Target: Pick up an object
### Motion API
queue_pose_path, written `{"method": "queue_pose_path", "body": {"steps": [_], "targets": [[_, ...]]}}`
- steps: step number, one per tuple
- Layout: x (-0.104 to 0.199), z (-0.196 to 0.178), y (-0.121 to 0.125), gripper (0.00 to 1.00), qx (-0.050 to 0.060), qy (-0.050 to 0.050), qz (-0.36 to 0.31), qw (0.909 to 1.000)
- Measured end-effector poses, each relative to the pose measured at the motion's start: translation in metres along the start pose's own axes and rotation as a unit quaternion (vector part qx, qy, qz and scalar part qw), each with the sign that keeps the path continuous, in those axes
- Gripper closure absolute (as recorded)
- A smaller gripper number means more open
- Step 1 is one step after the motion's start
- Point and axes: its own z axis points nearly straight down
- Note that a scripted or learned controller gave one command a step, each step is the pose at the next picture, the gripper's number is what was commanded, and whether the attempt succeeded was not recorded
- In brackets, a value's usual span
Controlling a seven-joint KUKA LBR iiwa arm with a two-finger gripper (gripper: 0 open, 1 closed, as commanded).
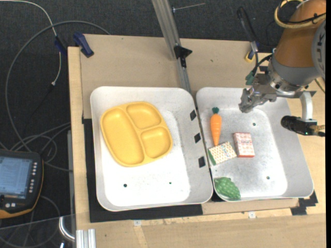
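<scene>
The arm (297, 40) is being seen reaching in over the upper part of the right bin (289, 185), with the gripper (248, 103) hanging just above the bin's floor. Whether it is open or closed cannot be told, and nothing is being seen held in it. Taking the carrot (215, 127) as the landmark: the gripper is being shown up and to the right of it, apart from it. A red box (244, 144) is lying to the carrot's lower right, and a patterned packet (222, 152) is lying just below the carrot, beside the box. A green item (227, 188) is resting further below, at the bin's near edge. A yellow plate (135, 133) is sitting well left of the carrot, in the left bin (150, 190)
</scene>
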Motion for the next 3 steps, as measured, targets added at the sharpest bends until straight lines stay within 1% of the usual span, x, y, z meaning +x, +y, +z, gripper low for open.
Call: {"method": "queue_pose_path", "body": {"steps": [1, 2, 3], "targets": [[0.052, 0.007, -0.009, 1.0, 0.001, 0.0, 0.0, 1.0], [0.114, -0.002, -0.024, 1.0, 0.0, 0.001, -0.001, 1.0], [0.17, 0.002, -0.033, 1.0, 0.001, 0.001, 0.0, 1.0]]}}
